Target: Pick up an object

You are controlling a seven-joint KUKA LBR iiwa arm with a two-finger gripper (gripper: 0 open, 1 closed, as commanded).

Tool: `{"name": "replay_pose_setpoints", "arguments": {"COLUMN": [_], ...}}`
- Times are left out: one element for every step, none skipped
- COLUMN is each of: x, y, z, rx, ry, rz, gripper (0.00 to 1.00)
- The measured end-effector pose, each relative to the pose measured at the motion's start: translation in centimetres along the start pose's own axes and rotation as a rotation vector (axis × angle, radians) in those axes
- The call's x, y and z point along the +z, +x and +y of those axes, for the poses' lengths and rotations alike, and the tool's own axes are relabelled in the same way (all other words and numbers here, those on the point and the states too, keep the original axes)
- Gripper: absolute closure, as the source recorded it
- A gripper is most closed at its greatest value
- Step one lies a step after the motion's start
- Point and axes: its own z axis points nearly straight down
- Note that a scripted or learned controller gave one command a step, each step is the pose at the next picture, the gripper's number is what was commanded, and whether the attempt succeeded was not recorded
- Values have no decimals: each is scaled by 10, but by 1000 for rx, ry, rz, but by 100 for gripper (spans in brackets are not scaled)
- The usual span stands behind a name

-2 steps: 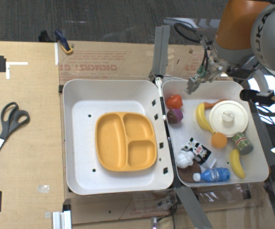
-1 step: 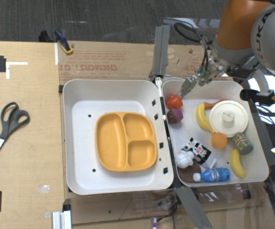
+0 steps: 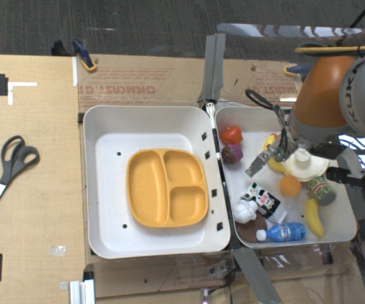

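Observation:
The right bin (image 3: 343,233) holds several small objects. A red toy (image 3: 232,134) and a purple one (image 3: 231,154) lie at its far left. An orange ball (image 3: 290,185), a white bottle (image 3: 305,163) and a yellow piece (image 3: 276,166) sit mid-bin. A black-and-white plush (image 3: 262,200), a blue bottle (image 3: 283,233), a banana (image 3: 314,217) and a small can (image 3: 322,190) lie toward the front. My gripper (image 3: 261,162) hangs low over the middle of this bin, just left of the yellow piece and the white bottle. Nothing visible is lifted.
The left bin (image 3: 100,170) holds a yellow divided plate (image 3: 167,187). Scissors (image 3: 8,166) lie on the bench at far left. The arm's orange band (image 3: 321,97) looms over the right bin's back right corner. A grey strip (image 3: 212,68) runs between the bins at the back.

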Motion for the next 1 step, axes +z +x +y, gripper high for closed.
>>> {"name": "replay_pose_setpoints", "arguments": {"x": [18], "y": [-10], "z": [24], "rx": [129], "ry": [0], "rz": [0], "gripper": [0]}}
